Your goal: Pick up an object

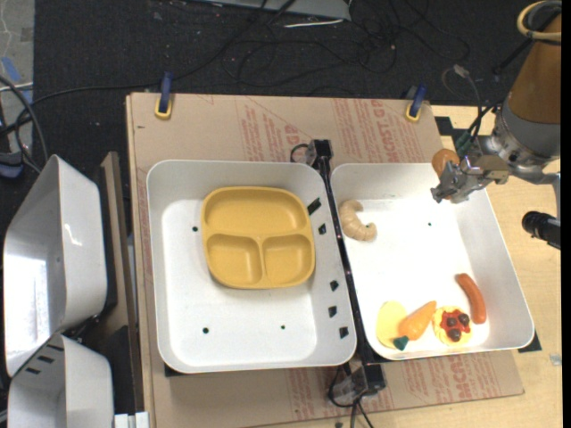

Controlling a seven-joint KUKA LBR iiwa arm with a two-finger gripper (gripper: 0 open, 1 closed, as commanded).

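white right bin (500,266), where your gripper (451,188) hovers at the far rim, finger state impossible to tell, nothing visibly held: approach step, so next you must descend toward a target such as the croissant (359,222) near the divider.

The arm (535,78) is cut off by the right edge of the frame, its upper links out of view. At the gripper (451,190), the fingers are too small and dark to tell open from closed. An orange object (443,160) sits partly hidden behind the gripper; its identity is unclear. White containers (49,266) at left run off the frame's edge. Small items (455,322) on the right bin's yellow piece are too small to identify.
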